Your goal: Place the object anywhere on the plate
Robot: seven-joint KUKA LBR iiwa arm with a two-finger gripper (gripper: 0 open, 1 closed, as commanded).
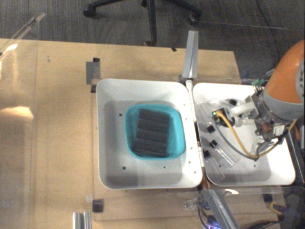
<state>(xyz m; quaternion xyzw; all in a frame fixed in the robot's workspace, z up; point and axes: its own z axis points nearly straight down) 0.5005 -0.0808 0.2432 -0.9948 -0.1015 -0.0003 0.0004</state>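
Main thing I'd worry about here: the dark grey ribbed rectangular block (152, 132) looks like it's already lying flat on the turquoise rounded-square plastic plate (178, 144). To me the job reads as pretty much done, so any trouble would come from the arm going back in. The block's near end sits close to the plate's rim. A clumsy re-grab or a sideways bump could slide it over that low edge into the shallow white bin (109, 142) the plate sits in, or shove the whole plate around.

Second worry is right by the gripper (265, 129) itself. It hangs over the other white bin (279, 173), and a few small black bits (209, 128) and a clear plastic piece (224, 156) lie on that bin's floor near it, on the side facing the plate. A descent from there could clip one of those, or pinch one by mistake.

I can't tell from this angle whether the gripper is open or closed, since it's tucked under the wrist.

As for the block relative to the gripper: it's well apart from it, across the divider between the two bins, out past those black bits and roughly level with it in the view. Nothing is touching.
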